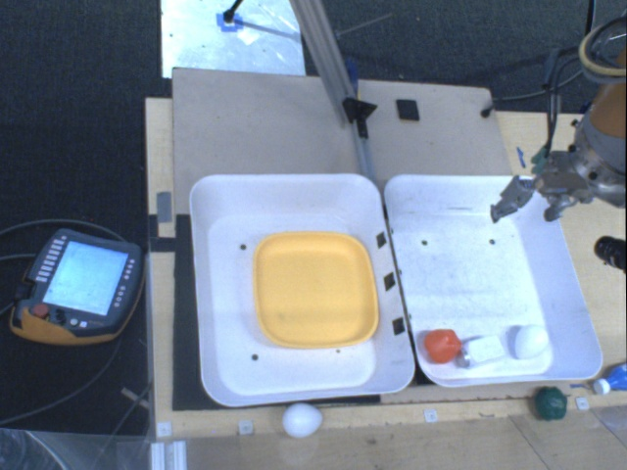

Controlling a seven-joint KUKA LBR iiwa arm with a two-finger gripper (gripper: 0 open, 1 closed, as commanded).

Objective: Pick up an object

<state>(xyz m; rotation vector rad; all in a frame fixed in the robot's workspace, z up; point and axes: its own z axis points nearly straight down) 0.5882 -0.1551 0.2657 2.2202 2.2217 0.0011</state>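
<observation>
Gripper (529,202) spread, pinching nothing, hovering over right white bin (563,262) far edge; targets well apart, along near wall: one small red rounded object (441,344), one small white block (481,350), one white ball (530,341). Risks: block touching red piece, likely double-contact or nudge; wall proximity could block a finger. One flat yellow square plate (316,289) in left white bin (220,262); two bins.

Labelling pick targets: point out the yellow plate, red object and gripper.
yellow plate (316,289), camera view, plate centre.
red object (441,345), camera view, its top.
gripper (529,202), camera view, midway between fingertips.
</observation>
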